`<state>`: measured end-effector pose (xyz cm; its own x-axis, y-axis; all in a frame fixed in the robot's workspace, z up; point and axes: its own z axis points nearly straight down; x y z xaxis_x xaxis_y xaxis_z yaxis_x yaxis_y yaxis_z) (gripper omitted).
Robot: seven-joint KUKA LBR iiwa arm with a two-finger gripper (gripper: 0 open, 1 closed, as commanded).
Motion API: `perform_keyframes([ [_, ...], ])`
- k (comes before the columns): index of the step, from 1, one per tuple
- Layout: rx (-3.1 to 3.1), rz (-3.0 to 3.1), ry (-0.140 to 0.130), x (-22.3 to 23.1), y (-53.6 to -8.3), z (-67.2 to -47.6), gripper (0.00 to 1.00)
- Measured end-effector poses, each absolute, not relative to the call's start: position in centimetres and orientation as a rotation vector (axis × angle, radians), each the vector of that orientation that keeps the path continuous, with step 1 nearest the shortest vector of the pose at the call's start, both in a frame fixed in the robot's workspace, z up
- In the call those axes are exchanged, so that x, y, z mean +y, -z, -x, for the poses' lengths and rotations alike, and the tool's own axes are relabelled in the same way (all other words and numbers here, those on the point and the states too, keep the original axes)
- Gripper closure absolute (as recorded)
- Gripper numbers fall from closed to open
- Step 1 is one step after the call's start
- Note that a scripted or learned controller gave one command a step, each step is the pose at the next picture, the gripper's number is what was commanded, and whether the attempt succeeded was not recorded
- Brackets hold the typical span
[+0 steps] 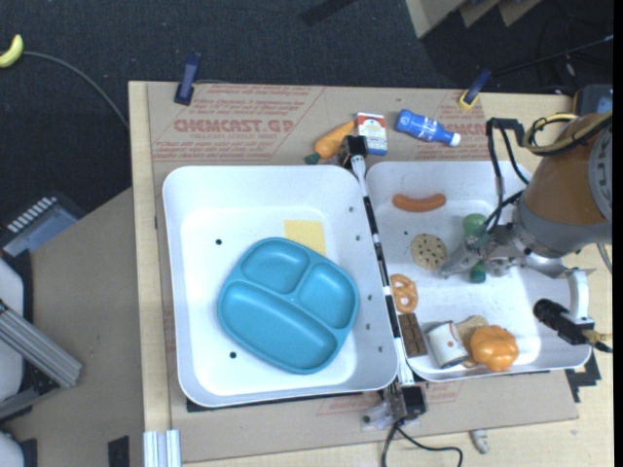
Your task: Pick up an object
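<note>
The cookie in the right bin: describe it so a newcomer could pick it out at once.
Look in the right bin, in its left half. Below the long reddish sausage and above the pretzel that lies by the divider sits the cookie. It is the one flat, round, tan disc with dark specks; the gripper hovers just to its right beside a small green piece.

Beyond the bins we see a blue bottle [426, 127], a small carton [371, 132] and two blue clamps [187, 79].

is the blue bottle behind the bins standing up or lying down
Lying down. The blue bottle rests on its side on the cardboard behind the right bin, white cap end pointing right.
</note>
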<state>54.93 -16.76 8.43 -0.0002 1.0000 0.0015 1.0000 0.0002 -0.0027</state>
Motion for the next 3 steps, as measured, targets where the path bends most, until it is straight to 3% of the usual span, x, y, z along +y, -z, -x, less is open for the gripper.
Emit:
perform_keyframes([
  [1, -2.221, 2.221, 0.0, -16.8, -9.4, -55.0, 1.0],
  [2, -2.221, 2.222, 0.001, -16.7, -10.4, -55.0, 1.0],
  [3, -2.225, 2.221, 0.002, -12.9, -15.8, -57.1, 1.0],
])
